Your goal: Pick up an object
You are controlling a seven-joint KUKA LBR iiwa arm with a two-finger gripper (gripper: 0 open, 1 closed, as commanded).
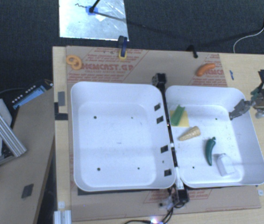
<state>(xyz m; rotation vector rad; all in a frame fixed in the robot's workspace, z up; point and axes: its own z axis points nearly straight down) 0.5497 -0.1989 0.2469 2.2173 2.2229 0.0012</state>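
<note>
The right bin (244, 139) holds several objects. A green and yellow sponge (179, 116) lies near its left wall, with a cream cone-shaped piece (189, 133) just below it. A dark green pepper (210, 150) lies toward the front, beside a small white block (224, 164). My gripper (245, 107) hangs at the bin's far right rim, well right of the sponge and above the pepper, with nothing seen in it.
The left bin (80, 125) stands beside the right one, with a row of black clips (162, 134) between them. On the cardboard behind the bins lie an orange sausage (205, 69), a pretzel-like ring (74, 61) and a yellow clamp (122, 48).
</note>
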